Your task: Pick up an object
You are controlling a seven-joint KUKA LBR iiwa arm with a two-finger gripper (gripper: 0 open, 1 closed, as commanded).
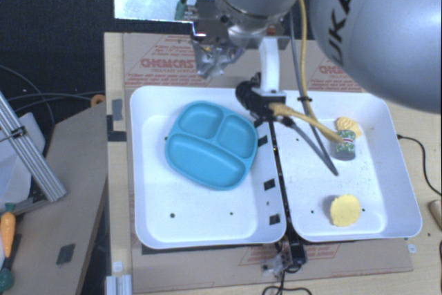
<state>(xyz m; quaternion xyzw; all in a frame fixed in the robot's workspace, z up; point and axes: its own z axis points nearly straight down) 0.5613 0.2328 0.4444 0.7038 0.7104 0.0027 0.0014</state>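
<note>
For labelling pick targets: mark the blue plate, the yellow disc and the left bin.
Blue plate (210,146): camera view, its middle.
Yellow disc (344,210): camera view, its middle.
Left bin (200,217): camera view, bare front floor.

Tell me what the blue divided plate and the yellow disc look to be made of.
Blue divided plate: probably moulded plastic, smooth and faintly glossy. The signs are its even colour and the soft rounded ridges between compartments.
Yellow disc: matte with a slightly uneven edge, perhaps foam or soft plastic. The view leaves it open.

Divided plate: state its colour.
The divided plate is light blue all over, plainly seen in the camera view.
</note>
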